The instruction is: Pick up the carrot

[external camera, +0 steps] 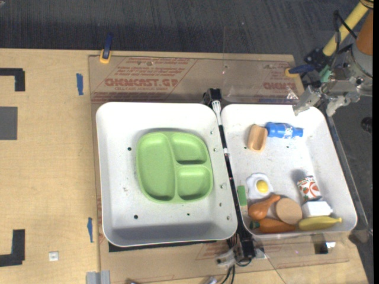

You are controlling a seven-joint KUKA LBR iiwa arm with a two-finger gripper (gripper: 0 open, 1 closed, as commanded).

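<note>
The carrot [273,224] is a bright orange piece lying flat along the front wall of the right bin [331,152]. It is wedged under a round tan cookie [289,210] and beside a brownish-orange drumstick-like piece [263,207]. My gripper [317,103] hovers over the far right corner of that bin, well away from the carrot. It is open, with nothing between its fingers.
The right bin also holds a tan bread roll [257,138], a blue bottle [283,131], a fried egg [259,186], a small can [308,188], a white block [317,208] and a banana [320,222]. A green divided plate [174,165] lies in the left bin [112,158].
</note>
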